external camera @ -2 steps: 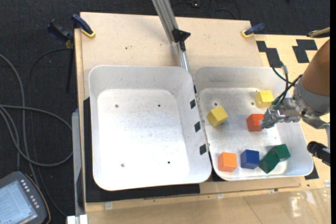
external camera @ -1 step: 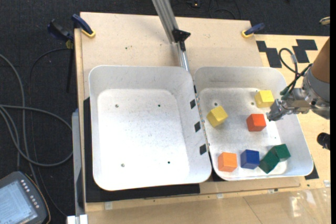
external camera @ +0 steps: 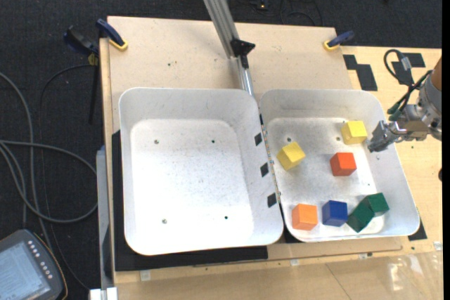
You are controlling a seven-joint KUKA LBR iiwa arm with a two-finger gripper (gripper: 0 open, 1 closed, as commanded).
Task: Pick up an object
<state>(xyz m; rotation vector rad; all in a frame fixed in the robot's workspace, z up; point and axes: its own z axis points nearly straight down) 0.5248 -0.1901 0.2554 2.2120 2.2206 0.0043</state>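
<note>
The surface (external camera: pixel 176 53) was a pale wooden board resting on dark carpet. Two shallow white bins lay directly on it, side by side and touching: the left bin (external camera: pixel 133 151) and the right bin (external camera: pixel 309 105). A yellow-and-blue clamp (external camera: pixel 112 35) gripped its far left corner, and a second clamp (external camera: pixel 339 40) gripped the far right corner.

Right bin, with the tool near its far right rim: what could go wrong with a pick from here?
1. The tool hangs close to the right bin's rim; lowering there could strike the wall rather than a block.
2. The nearest yellow block sits close to that rim, leaving little room on its outer side.
3. The green block and blue block are crowded together in the near corner, so a grasp there may nudge both.
</note>
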